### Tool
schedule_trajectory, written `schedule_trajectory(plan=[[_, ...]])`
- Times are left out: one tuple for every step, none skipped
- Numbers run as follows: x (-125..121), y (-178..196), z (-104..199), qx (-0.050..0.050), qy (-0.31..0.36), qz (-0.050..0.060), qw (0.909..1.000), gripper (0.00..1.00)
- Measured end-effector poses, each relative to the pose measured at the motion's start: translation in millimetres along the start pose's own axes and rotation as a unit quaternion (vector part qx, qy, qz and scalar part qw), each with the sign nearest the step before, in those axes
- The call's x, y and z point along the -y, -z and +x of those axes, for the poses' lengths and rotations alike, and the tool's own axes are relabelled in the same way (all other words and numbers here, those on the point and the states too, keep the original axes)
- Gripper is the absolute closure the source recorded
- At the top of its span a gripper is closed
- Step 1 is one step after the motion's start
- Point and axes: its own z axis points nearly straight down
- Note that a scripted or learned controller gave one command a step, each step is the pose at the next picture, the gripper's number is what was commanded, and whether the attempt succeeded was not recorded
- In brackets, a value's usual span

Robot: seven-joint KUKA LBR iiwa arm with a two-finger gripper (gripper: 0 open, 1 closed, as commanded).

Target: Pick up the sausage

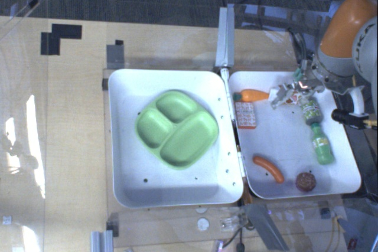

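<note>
Right by the jaws of the small grey metal gripper (290,93) lies an orange plastic carrot (253,95). How wide the jaws are is not clear. Far below them, well apart, rests the long orange-red toy sausage (268,167), likely waiting, untouched.

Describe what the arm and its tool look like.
The arm is grey with a rounded orange band above the wrist. Its tool is a small metallic, silvery assembly with thin parts and tiny green and red spots. A black piece with a white section sits on the arm's lower side.
</note>
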Motion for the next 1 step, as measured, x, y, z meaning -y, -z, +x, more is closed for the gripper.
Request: schedule_trajectory(plan=[[1.7, 0.1, -1.9, 0.0, 0.029, 0.002, 0.9996, 0.0]])
